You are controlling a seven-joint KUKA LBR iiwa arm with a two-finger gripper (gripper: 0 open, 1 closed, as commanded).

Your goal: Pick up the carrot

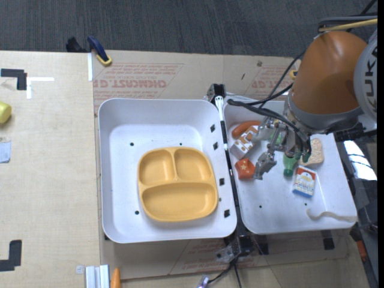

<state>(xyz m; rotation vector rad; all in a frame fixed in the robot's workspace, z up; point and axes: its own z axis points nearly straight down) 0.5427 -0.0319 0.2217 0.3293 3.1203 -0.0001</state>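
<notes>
Dark grey carpet ran behind a pale wooden bench (48, 191), on which flattened brown cardboard (144, 77) carried red printing, mirrored and too faint to read. Two shallow white bins sat side by side on it. One bin (114, 161) held a yellow divided plate (177, 183), well away from the fingers. Over the other bin (270, 218) hung the grey arm (333, 71) with its orange band, and part of a dark "KU" marking showed on its casing at the edge. The gripper (270, 155) pointed down into this bin; whether its fingers were spread or pressed together could not be told. The carrot (245, 126) lay just beyond the fingers, towards the bin's far wall. A red tomato (244, 169) sat just beside the fingertips, and a small box (304, 182) with red and blue printing, too small to read, lay near them on the opposite side.
</notes>
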